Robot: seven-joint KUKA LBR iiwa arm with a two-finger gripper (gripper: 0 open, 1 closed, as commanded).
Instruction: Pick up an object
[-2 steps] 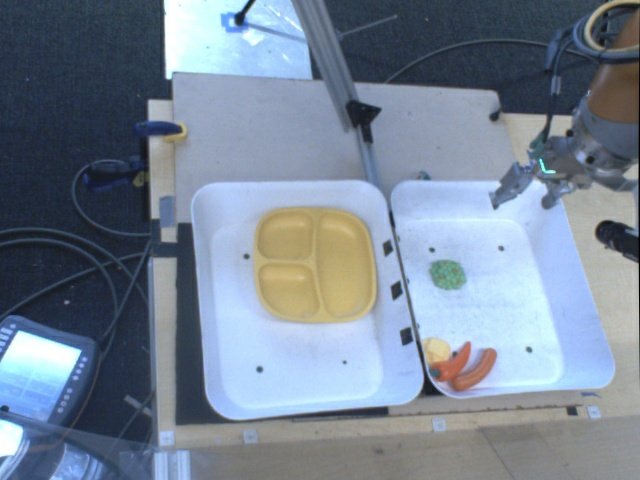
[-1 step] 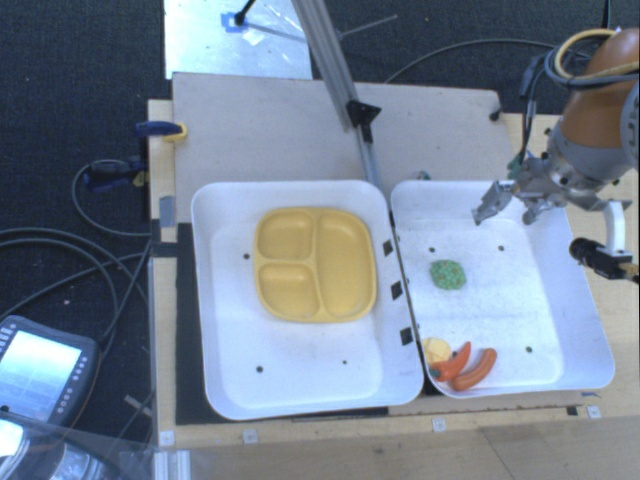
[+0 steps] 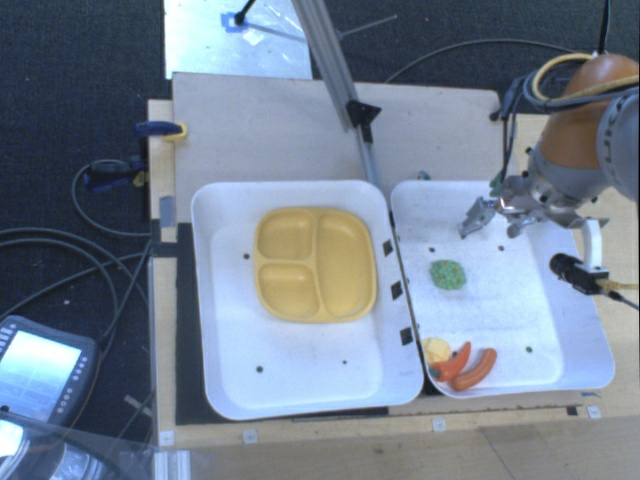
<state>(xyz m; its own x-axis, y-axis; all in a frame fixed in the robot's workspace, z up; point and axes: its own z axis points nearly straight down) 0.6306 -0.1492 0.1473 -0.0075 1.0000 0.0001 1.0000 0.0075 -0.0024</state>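
While the bench sits under the overhead camera, we start at the left, where a tangle of black cables (image 3: pixel 95 258) runs over dark carpet toward a handheld pendant with a lit screen (image 3: pixel 40 368) at the near-left corner. A blue clamp with a yellow tip (image 3: pixel 162 129) grips the bench's left edge, up toward the far side.

On to the left bin (image 3: pixel 230 368), white and shallow, and in it a yellow divided plate (image 3: pixel 315 264) lying flat, three compartments, set a bit toward the far right of the bin. A grey pole (image 3: pixel 325 43) slants down from the far side and ends at the seam between the two bins.

Now the right bin (image 3: pixel 560 353). A green, knobbly, broccoli-like piece (image 3: pixel 448 274) lies near its middle, on its own. Down at the near-left corner there's a little cluster: a small yellow piece (image 3: pixel 436 349) touching two orange-red sausage-shaped pieces (image 3: pixel 470 365) that lie side by side.

And over the far side of that bin, the gripper (image 3: pixel 496 218), reaching in from the right on the grey arm with its orange band (image 3: pixel 590 108). Its two fingers are spread well apart, pointing down-left, with nothing between them. It hangs to the far right of the green piece, apart from it.
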